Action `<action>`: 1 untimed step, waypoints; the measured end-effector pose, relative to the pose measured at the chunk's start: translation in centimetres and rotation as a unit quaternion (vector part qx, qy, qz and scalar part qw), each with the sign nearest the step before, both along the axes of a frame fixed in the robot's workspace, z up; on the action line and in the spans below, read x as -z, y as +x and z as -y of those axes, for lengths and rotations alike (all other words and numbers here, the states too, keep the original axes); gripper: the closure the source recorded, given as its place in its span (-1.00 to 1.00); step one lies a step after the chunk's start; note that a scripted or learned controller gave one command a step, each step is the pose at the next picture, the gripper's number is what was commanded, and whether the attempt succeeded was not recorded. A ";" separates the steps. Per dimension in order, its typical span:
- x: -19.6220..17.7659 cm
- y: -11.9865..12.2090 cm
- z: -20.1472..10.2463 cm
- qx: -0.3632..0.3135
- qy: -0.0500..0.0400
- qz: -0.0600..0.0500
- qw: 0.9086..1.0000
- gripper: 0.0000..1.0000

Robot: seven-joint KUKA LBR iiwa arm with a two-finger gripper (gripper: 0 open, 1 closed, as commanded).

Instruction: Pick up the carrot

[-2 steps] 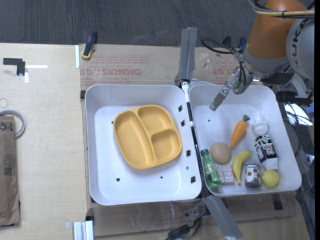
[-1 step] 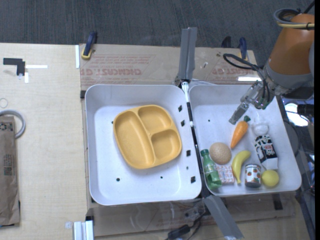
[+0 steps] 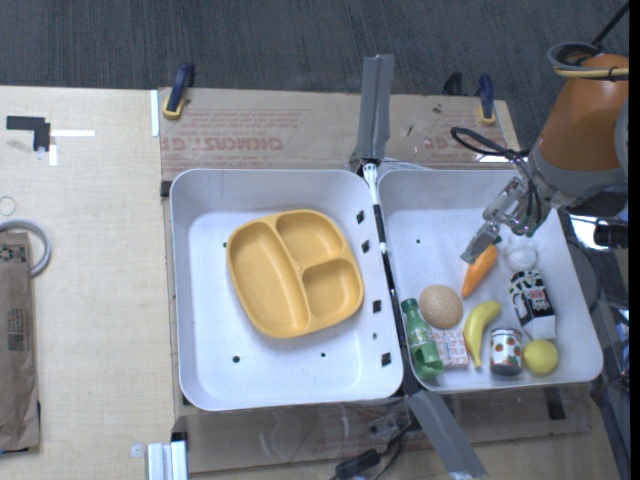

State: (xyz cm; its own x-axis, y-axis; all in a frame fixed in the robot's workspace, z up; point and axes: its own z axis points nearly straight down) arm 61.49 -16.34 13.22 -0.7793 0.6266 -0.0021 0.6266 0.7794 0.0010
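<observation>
The fingers (image 3: 487, 239) are partly blurred against the right bin (image 3: 585, 368), but the carrot's (image 3: 479, 269) upper end is seen pinched between them. The carrot, orange and tapered, is tilted with its tip toward 7 o'clock. At its 7 o'clock an egg (image 3: 441, 306) lies near, a banana (image 3: 480, 327) at 6, a carton (image 3: 532, 302) at 4.
</observation>
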 end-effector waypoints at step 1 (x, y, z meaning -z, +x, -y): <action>4.0 3.4 -0.9 0.047 0.000 0.001 0.999 -1.00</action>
